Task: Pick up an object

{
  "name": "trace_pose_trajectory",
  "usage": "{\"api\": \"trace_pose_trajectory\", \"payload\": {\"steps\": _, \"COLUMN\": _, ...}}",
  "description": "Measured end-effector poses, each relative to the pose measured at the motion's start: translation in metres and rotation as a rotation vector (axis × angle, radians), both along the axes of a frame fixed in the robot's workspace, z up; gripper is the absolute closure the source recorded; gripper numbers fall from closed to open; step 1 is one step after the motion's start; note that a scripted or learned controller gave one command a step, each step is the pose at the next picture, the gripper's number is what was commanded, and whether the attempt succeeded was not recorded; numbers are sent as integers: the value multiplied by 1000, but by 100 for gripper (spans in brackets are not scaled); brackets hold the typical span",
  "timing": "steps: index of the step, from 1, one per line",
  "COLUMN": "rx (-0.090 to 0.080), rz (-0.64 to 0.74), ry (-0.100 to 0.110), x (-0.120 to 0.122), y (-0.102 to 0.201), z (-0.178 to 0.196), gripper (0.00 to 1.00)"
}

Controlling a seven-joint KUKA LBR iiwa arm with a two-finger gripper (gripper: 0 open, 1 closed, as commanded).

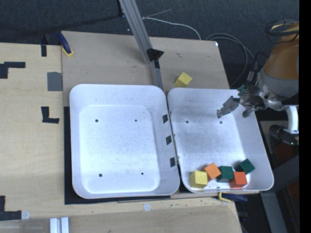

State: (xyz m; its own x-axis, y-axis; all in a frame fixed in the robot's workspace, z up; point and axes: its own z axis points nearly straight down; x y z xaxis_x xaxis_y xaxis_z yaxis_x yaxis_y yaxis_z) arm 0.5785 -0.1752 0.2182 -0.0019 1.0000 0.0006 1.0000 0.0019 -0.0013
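Several small blocks lie clustered at the near edge of the right bin [194, 106]: a yellow block [199, 178], an orange block [212, 170], a green block [226, 172], a red block [239, 179] and a dark green block [247, 166]. My gripper [233, 113] hangs over the bin's far right part, well away from the cluster. It is open, and nothing sits between its fingers.
The left bin [77, 130] stands beside the right one. Another yellow block [183, 79] rests on the bench just beyond the right bin's far rim. A grey metal bar [138, 25] slants in from the top, and cables [228, 42] lie at the back right.
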Motion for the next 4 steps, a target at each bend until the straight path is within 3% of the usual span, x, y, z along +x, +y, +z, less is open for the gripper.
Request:
{"api": "trace_pose_trajectory", "payload": {"steps": 1, "rx": 0, "rz": 2, "ry": -3, "x": -12, "y": 25, "z": 33, "gripper": 0}}
{"api": "trace_pose_trajectory", "payload": {"steps": 2, "rx": 0, "rz": 3, "ry": -1, "x": -11, "y": 25, "z": 41, "gripper": 100}}
{"api": "trace_pose_trajectory", "payload": {"steps": 3, "rx": 3, "rz": 5, "ry": 5, "x": -38, "y": 124, "z": -17, "gripper": 100}}
{"api": "trace_pose_trajectory", "payload": {"steps": 4, "rx": 1, "rz": 7, "ry": -1, "x": 14, "y": 187, "z": -27, "gripper": 100}}
